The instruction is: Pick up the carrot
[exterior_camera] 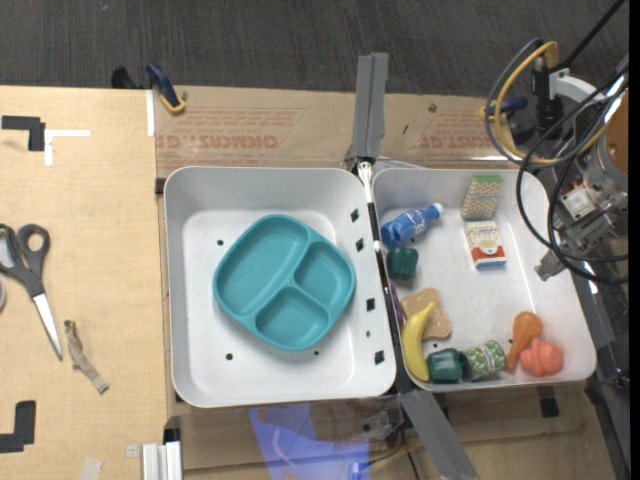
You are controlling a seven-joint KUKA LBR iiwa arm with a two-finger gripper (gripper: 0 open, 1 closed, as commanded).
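Note:
The carrot is a small orange piece with a rounded top. It lies near the front right corner of the right bin, touching a pinkish-orange lumpy toy. My gripper hangs at the bin's right rim, wrapped in black cables, up and to the right of the carrot and apart from it. Nothing is seen held in it.
The right bin also holds a blue bottle, a dark green piece, a bread slice, a banana, two small cans and two small boxes. A teal divided plate sits in the left bin. Scissors lie on the bench at left.

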